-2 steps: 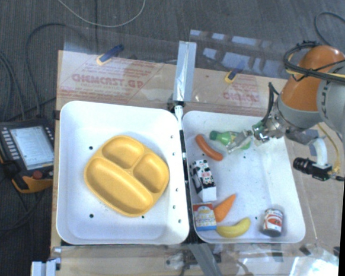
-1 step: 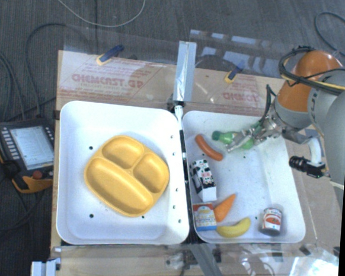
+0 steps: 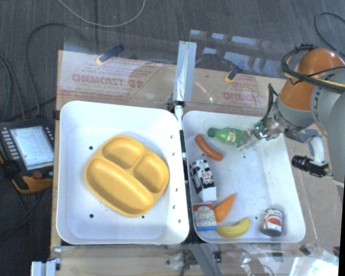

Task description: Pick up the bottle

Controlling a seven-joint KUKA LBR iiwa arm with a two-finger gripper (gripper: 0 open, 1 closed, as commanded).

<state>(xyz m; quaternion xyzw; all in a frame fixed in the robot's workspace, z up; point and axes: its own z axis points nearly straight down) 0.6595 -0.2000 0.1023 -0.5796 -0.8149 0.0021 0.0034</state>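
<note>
A grey KUKA arm with an orange band reaches in from three o'clock, its pincer (image 3: 257, 134) low over the upper part of the right-hand white bin (image 3: 292, 200), at about one o'clock of that bin. The green bottle (image 3: 227, 134) lies on its side near the bin's top wall, and the pincer sits at the bottle's right end, touching it or very nearly so. Whether the pincer is parted or closed, and whether it has any hold on the bottle, cannot be told from this slant; the tips blur into the bottle's end.

Just below the bottle, at its seven o'clock, lies a sausage (image 3: 210, 147). A small cow-print carton (image 3: 203, 178) rests along the bin's left wall, with a carrot (image 3: 225, 206), a banana (image 3: 234, 228) and a small tin (image 3: 273, 220) grouped toward the bin's six o'clock edge. The left-hand bin (image 3: 71, 216) carries a yellow divided plate (image 3: 127, 175). The counter (image 3: 67, 78) runs beneath both bins.

The step in hand looks to be the approach or the grasp itself, with the bottle not yet lifted. The next move likely calls for a firm grip across the bottle's body, then a straight rise clear of the sausage; a round bottle lying flat may roll or slip from a grip taken so near its end.
</note>
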